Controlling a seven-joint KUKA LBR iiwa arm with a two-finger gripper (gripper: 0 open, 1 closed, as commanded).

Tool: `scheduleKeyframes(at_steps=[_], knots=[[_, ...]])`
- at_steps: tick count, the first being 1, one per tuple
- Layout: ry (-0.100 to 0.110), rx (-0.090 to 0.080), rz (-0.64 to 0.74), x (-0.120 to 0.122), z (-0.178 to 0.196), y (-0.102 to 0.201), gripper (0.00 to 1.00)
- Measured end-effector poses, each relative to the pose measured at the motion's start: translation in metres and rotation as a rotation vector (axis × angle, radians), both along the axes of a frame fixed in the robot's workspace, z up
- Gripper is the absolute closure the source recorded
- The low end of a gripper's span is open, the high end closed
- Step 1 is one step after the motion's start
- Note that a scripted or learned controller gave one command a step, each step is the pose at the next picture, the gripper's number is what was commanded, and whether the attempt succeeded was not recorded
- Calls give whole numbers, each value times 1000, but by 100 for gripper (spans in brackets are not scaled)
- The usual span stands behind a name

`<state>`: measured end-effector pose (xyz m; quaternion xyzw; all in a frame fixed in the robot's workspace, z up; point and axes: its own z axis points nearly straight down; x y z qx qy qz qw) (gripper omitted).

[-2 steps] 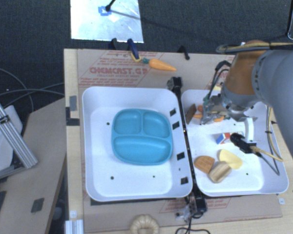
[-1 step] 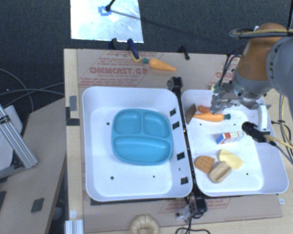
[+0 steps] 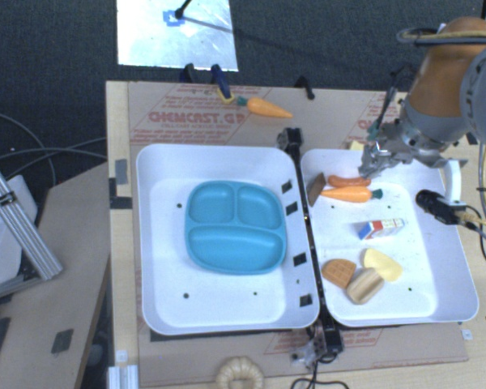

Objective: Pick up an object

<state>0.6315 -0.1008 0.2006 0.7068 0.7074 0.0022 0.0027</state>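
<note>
Toy food lies scattered in the right bin (image 3: 449, 294): nearest the camera a brown bread piece (image 3: 364, 285) touching a cookie (image 3: 338, 271) and a yellow wedge (image 3: 383, 264), then a small carton (image 3: 381, 228), then a carrot (image 3: 350, 194) and a sausage (image 3: 349, 181) side by side. The gripper (image 3: 371, 162) hangs just above the sausage's right end, holding nothing I can see. The left bin (image 3: 158, 168) holds a blue divided plate (image 3: 233, 226), and another carrot (image 3: 263, 106) lies on the cardboard beyond.

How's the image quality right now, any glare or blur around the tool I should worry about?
Camera view: soft focus throughout; the tool is a blurry grey cluster over the hot dog, its fingers unresolved. The white right bin looks bright but not blown out. Strong glare on the reflective sheet at the top. The blue divided plate reads clearly.
</note>
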Motion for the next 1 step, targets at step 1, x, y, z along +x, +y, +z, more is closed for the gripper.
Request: scheduleKeyframes(at_steps=[1], knots=[[2,1,3,1,26,0,100]])
